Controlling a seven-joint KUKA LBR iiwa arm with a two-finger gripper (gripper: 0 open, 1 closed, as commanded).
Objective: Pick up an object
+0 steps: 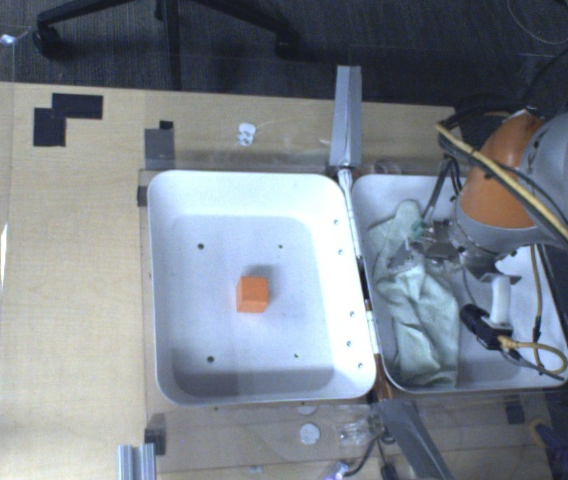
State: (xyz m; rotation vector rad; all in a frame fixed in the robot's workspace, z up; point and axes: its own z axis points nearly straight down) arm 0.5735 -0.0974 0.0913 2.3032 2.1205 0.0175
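Inside left bin [179, 268]: orange cube [253, 294]; right bin [524, 363]: crumpled cloth [419, 308].

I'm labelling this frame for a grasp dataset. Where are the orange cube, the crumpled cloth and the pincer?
orange cube [253, 294]: camera view, centre of its top face, left bin.
crumpled cloth [419, 313]: camera view, middle of its folds, right bin.
pincer [416, 249]: camera view, at its tip, over the cloth.

Bright even overhead light, soft shadows inside left bin [164, 268], glare streak at left edge, slightly soft focus
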